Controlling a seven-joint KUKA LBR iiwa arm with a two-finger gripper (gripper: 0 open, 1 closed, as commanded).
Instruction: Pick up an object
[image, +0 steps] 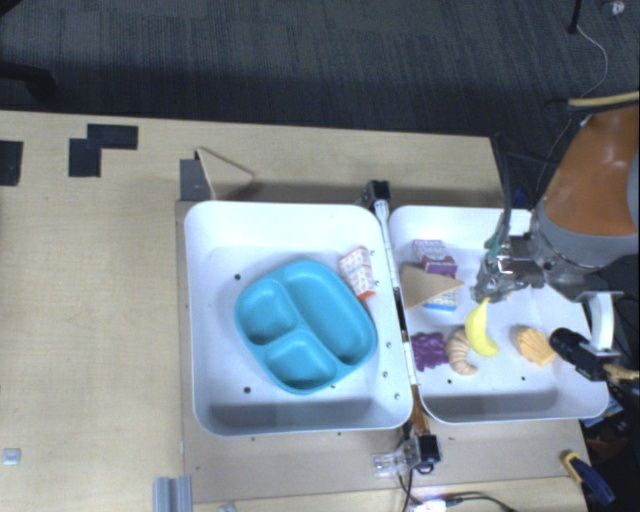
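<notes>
The grey arm with its orange band reaches in from the right over the right bin (500, 405). Its gripper (493, 279) hangs over the bin's middle, just above the top end of a yellow banana (481, 331). Whether it touches the banana I cannot tell. Left of the gripper lie a tan wedge (430, 290) and a purple-and-white box (433, 258). A purple bunch of grapes (428, 350) and a tan pastry (461, 353) sit beside the banana's lower end. An orange-yellow piece (535, 345) lies to its right.
The left bin (215, 300) holds a blue divided plate (305, 325) and a small red-and-white packet (357, 270) near the divider between the bins. Black arm hardware (575, 352) hangs over the right bin's right edge. Bare bench spreads to the left.
</notes>
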